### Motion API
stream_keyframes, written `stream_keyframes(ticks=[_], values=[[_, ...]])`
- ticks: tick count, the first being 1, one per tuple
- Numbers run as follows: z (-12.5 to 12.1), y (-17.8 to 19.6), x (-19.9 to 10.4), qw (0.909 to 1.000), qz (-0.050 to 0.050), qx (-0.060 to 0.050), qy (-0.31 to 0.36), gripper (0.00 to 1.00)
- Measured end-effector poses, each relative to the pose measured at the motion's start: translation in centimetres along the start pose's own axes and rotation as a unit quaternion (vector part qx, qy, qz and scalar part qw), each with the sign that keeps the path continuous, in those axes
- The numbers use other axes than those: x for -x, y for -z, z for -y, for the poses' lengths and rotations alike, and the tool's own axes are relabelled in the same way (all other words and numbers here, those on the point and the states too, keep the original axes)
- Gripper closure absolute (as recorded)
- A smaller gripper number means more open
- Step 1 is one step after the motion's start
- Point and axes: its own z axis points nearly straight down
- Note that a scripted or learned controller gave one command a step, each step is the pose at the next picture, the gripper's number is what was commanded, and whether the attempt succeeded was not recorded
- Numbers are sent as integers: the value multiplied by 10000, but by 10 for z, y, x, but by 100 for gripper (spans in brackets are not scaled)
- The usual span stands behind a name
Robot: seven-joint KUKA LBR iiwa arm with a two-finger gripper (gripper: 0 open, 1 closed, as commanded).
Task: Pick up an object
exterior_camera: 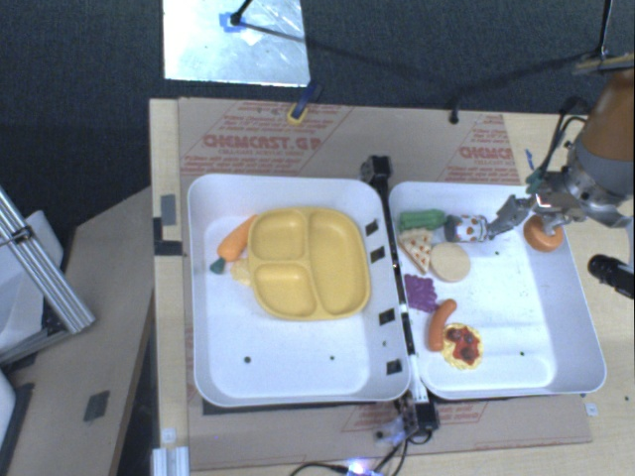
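- Over the right bin [571,350], near its far right corner, the gripper [493,226] reached in from the right, low above the bin floor.
- Whether the jaws were spread or pressed together, I cannot tell; nothing was seen between them.
- Just beside them lay a small grey-and-white toy [462,228], then a green piece [422,219], a waffle wedge [417,249] and a round cracker [450,263].
- An orange round piece [544,236] lay near the arm.
- On the left bin [298,370] sat a yellow divided plate [303,264] with a carrot [234,239] touching it.

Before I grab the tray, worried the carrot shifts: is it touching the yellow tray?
Touching. The camera view shows the carrot lying against the yellow tray's left rim, no gap.
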Motion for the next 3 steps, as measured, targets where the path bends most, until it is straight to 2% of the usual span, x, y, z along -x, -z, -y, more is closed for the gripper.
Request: stream_keyframes(ticks=[1, 3], values=[[-3, 8, 0, 10000, 12, 63, 14, 0], [-2, -97, 20, 10000, 10, 48, 4, 0]])
